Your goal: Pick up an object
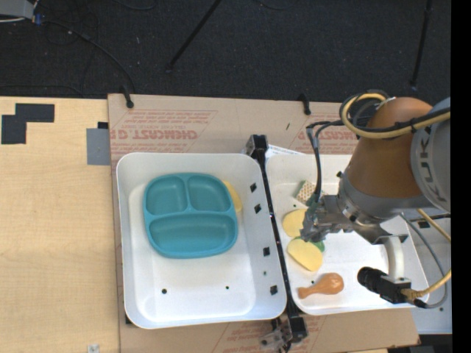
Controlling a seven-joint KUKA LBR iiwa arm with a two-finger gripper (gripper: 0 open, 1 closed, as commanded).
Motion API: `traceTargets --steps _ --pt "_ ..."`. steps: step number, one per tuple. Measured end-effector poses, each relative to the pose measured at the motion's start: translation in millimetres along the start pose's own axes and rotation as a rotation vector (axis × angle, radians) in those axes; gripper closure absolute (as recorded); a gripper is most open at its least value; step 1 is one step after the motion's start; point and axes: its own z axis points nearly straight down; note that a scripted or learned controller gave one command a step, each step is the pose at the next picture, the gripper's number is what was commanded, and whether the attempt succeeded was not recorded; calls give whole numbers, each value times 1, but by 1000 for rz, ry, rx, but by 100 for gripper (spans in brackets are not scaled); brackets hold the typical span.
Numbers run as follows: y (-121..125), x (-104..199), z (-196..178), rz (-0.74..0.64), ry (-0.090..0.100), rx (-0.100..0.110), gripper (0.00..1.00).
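Nothing is lifted yet: we see our gripper (315,230) low in the right bin (401,304), just above a yellow piece (304,255); whether it grips, we cannot tell.

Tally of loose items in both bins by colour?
Teal: 1, divided plate, left bin
Yellow: 3, two pieces by the gripper, one behind the plate
Orange: 1, drumstick-shaped toy
Checkered: 1, small piece
Total: 6
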Motion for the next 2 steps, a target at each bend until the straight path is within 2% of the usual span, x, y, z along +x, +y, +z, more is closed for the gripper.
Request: traceTargets --steps 1,2 --pt "-1 51 -10 0 -1 0 100" --pt "-7 101 5 2 -2 3 100"
